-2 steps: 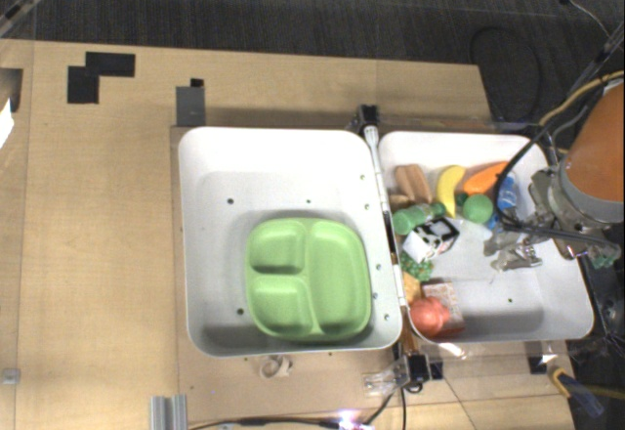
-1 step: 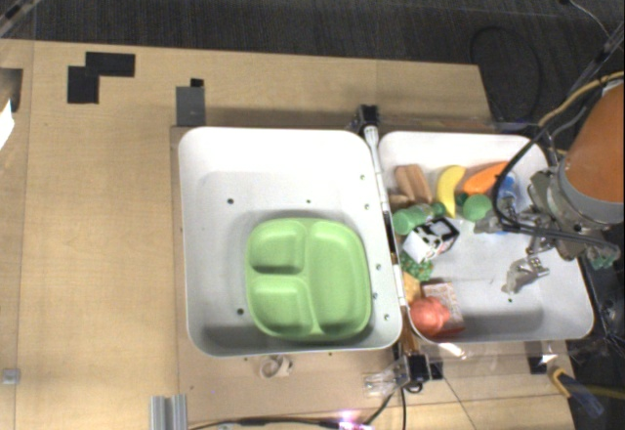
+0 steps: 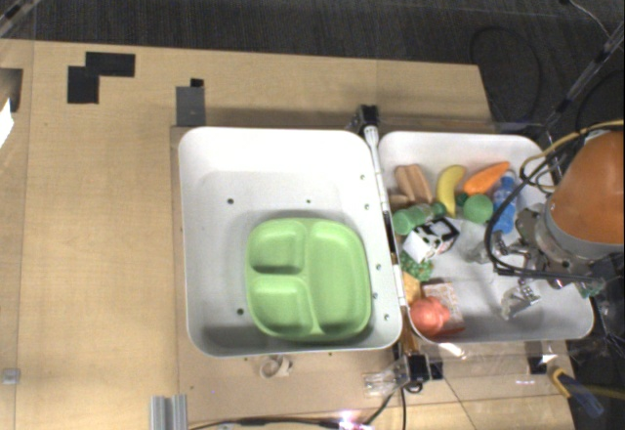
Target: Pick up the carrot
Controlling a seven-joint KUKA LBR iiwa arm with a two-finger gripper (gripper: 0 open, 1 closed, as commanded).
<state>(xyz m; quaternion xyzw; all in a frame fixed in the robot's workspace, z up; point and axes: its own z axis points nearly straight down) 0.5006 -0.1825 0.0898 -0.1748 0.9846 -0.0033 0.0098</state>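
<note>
Camera view looks down on the bench [image 3: 98, 252] with its two white bins side by side. Taking the right bin [image 3: 576, 325] as the landmark: the carrot [image 3: 485, 177] lies near that bin's far wall, slanted, just beside a yellow banana [image 3: 449, 188] on one side and a blue object [image 3: 505, 203] on the other, with a green ball [image 3: 478, 209] just nearer the camera. Along the wall the right bin shares with its neighbour sit two tan cylinders [image 3: 410, 184], some green pieces [image 3: 415, 219], a black-and-white item [image 3: 428, 240] and, at the near corner, a red apple-like fruit [image 3: 431, 317]. The gripper [image 3: 519, 298] hangs low over the bin's near right part, well apart from the carrot (whether it is parted or closed cannot be told). The left bin [image 3: 210, 184] holds a green divided plate [image 3: 309, 276]
</note>
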